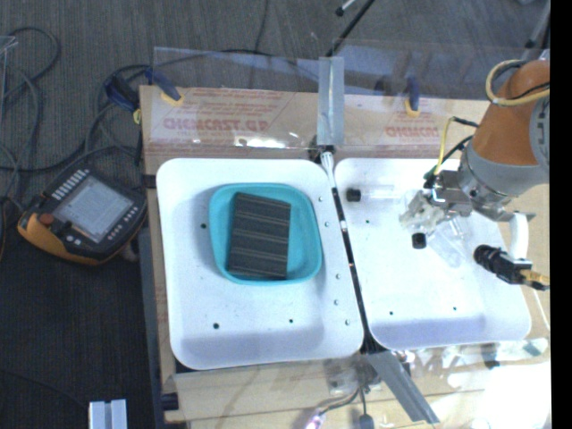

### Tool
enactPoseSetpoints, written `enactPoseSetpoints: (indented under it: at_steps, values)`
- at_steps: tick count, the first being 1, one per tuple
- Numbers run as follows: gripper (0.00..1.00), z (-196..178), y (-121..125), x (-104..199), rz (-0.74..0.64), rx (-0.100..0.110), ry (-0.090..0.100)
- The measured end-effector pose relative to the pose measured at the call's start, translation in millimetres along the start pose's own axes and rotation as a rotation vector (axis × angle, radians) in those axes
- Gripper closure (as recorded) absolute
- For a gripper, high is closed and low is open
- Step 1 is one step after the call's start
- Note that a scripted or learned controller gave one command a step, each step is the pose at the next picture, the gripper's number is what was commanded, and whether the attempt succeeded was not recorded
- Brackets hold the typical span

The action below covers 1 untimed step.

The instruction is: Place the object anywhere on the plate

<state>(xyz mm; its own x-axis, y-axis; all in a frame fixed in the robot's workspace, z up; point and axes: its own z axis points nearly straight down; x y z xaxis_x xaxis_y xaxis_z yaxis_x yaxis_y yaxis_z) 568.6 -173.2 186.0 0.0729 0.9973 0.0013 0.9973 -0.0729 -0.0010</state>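
On the teal plate (pixel 307 239) in the left bin (pixel 188 311): 1 dark ribbed block (pixel 260 234), lying flat. Over the right bin (pixel 429 315): hand (pixel 429 217), finger state indiscernible.

Bench (pixel 241 123) with two white bins (pixel 259 329) side by side

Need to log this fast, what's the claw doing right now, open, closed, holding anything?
Claw: over the right bin; open or closed cannot be told.
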Motion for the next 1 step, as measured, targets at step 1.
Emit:
enactPoseSetpoints:
  at_steps: [1]
  values:
    - [0.0, -0.1, 0.0, 0.0, 0.0, 0.0, 0.0]
